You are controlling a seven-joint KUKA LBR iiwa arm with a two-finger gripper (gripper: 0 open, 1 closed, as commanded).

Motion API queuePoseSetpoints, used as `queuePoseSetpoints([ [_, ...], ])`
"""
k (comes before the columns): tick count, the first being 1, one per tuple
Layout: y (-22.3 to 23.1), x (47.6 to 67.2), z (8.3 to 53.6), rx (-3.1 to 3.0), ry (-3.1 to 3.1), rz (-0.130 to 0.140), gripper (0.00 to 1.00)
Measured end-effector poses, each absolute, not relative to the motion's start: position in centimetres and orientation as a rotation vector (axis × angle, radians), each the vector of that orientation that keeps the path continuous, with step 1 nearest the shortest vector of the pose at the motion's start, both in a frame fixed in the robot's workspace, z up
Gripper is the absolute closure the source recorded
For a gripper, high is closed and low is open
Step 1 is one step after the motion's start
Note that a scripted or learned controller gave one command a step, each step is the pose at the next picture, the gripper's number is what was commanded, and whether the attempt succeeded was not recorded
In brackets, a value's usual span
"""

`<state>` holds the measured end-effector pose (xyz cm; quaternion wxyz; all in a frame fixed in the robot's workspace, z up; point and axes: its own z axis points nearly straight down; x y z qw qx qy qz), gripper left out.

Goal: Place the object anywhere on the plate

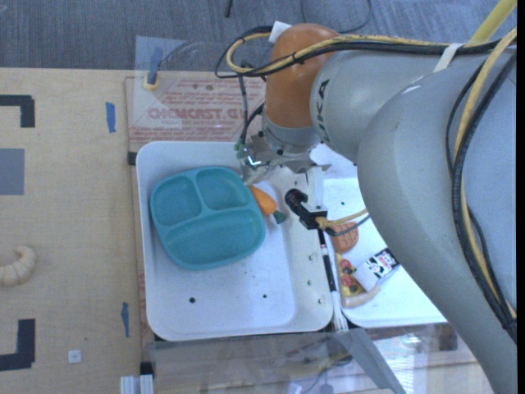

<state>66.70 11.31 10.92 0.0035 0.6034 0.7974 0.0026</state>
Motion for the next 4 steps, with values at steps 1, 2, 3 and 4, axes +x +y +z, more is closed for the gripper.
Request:
queuePoseSetpoints([
  [1, 17.6, 66.6, 16.8, 1.862, 2.528, 0.003, 1.0],
  [2, 20.0, 66.7, 11.2, 1.648, 2.672, 0.002, 1.0],
  [3, 13.5, 61.3, 13.4, 2.01, 2.416, -0.001, 1.0],
  [4, 15.3, 65.6, 17.0, 1.894, 2.504, 0.003, 1.0],
])
